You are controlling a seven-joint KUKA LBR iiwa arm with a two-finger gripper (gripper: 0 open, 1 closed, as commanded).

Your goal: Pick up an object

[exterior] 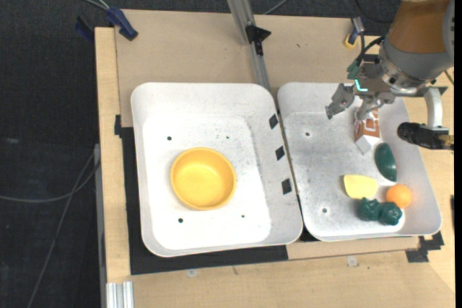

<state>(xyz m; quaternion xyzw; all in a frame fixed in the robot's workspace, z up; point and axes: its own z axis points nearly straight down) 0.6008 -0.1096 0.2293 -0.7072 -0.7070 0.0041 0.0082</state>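
Observation:
The right bin [317, 177] holds several small things. A brown and white carton [367, 130] lies near its far right side. Toward the front right corner sit a dark green oval piece [386, 161], a yellow wedge [359, 186], an orange ball [398, 195] and a dark green lumpy toy [380, 212]. My gripper [352, 110] hangs over the far part of this bin, open, its fingers spread apart. One fingertip is just above the carton's top end and the other is off to the left over bare bin floor. Nothing sits between the fingers.
In the left bin [155, 126] a yellow bowl [203, 177] sits near the middle. A metal post [242, 7] slants up from between the two bins at the back. The arm's orange band [424, 0] rises at the far right.

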